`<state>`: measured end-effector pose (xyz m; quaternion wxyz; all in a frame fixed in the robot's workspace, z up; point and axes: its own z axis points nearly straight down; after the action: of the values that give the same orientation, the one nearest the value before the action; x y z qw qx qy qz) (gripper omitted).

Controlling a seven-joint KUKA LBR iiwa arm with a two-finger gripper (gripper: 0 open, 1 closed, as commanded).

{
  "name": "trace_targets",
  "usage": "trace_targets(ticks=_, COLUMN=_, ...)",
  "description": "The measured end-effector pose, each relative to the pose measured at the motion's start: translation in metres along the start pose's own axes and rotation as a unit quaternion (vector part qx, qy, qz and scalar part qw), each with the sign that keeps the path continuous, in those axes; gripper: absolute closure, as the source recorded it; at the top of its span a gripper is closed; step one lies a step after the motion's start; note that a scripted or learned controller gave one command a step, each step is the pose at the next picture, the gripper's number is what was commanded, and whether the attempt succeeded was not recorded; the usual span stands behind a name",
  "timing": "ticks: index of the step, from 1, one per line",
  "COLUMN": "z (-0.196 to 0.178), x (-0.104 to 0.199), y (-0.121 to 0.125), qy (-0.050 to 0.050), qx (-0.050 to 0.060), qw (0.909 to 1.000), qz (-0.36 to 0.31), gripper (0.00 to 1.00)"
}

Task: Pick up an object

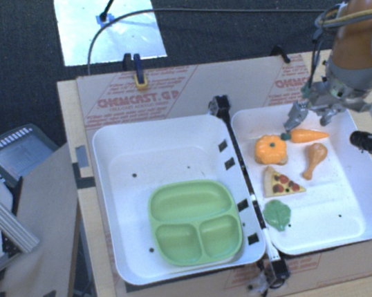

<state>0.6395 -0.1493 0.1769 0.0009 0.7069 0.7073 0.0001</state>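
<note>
Dark carpet lies behind the tabletop (183, 85), a pale board with red lettering that bears two shallow white bins side by side. In the left bin (117, 155) rests a green divided plate (194, 221), toward its near edge. The right bin (371, 213) holds the toy food: an orange pumpkin (271, 150), a carrot (308, 135) just beside it, a drumstick (314, 159), a pizza slice (281, 183), and a green leafy piece (278, 214) close to the divider, whose exact kind is hard to make out. The grey arm (357, 33) with its orange band is cut off at the right edge. Its tool (310, 115) hangs over the far part of the right bin, just above the carrot and pumpkin; its fingers appear to stand apart with nothing between them, though the metal parts blur together. Left of the tabletop, a grey device (22, 153) is partly cut off.
</note>
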Motion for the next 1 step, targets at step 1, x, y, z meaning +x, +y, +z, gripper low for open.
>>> trace_targets(ticks=1, z=0.042, x=-0.0022, y=-0.0034, qy=0.0, qx=0.001, qw=1.0, qz=0.0, gripper=0.0)
